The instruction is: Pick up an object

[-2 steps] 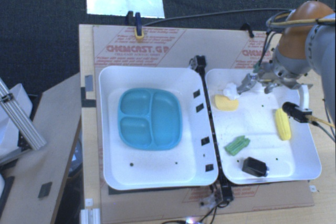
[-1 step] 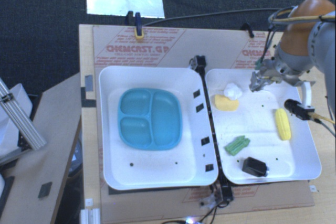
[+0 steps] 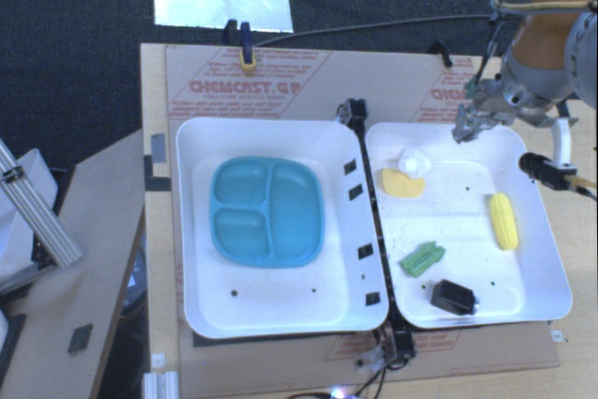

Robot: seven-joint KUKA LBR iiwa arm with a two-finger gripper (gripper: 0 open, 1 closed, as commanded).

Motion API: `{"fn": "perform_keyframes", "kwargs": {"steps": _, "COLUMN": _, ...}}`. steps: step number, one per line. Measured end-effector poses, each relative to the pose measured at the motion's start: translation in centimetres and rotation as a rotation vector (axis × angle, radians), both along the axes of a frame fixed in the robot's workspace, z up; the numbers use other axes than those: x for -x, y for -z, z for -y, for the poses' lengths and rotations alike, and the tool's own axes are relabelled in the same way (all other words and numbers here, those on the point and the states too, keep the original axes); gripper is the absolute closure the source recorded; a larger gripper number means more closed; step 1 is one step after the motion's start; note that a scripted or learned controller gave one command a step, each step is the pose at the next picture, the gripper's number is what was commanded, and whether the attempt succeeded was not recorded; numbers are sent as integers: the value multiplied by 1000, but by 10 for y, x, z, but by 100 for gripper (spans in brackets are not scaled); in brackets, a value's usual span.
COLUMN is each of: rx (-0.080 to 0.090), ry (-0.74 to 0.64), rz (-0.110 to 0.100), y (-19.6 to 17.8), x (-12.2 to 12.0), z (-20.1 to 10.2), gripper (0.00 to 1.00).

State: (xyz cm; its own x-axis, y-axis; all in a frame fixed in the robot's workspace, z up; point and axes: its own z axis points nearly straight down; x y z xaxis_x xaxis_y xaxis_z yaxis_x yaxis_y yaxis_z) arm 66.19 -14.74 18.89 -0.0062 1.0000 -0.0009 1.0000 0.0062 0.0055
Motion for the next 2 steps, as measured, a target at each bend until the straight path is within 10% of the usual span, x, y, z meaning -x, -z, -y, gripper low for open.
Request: {"fn": "perform_keyframes", "kwargs": {"steps": 2, "rx": 0, "ry": 0, "rz": -1, "y": -106, "x": -4, "z": -2, "gripper": 100}}
